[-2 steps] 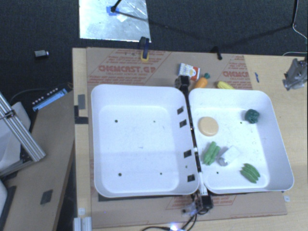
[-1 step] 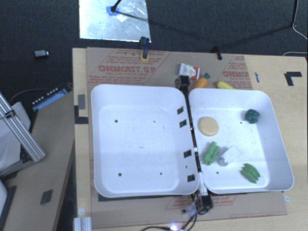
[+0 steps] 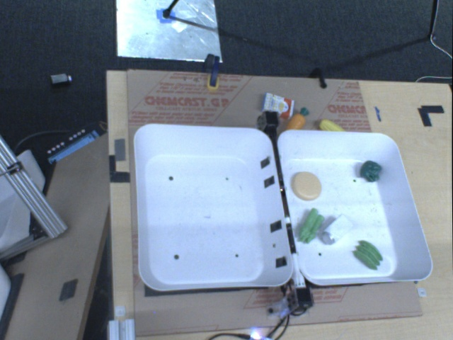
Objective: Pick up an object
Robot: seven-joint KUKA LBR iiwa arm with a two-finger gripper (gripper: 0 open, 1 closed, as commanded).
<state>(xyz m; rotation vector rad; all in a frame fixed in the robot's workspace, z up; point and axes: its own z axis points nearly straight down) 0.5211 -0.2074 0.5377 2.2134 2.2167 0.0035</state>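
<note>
The right bin (image 3: 407,211) holds several small objects. A round tan disc (image 3: 306,185) lies near its left wall. At the far right rests a dark green lumpy piece (image 3: 370,170). A light green pod (image 3: 310,226) sits beside a small grey-white piece (image 3: 330,231) in the lower middle. A bright green pod (image 3: 368,253) lies near the front right corner.
The left bin (image 3: 205,211) stands beside the right one, joined by a black hinge strip (image 3: 282,204). Behind the bins on the cardboard lie an orange piece (image 3: 295,122), a yellow piece (image 3: 330,126) and a small white packet (image 3: 275,104).
</note>
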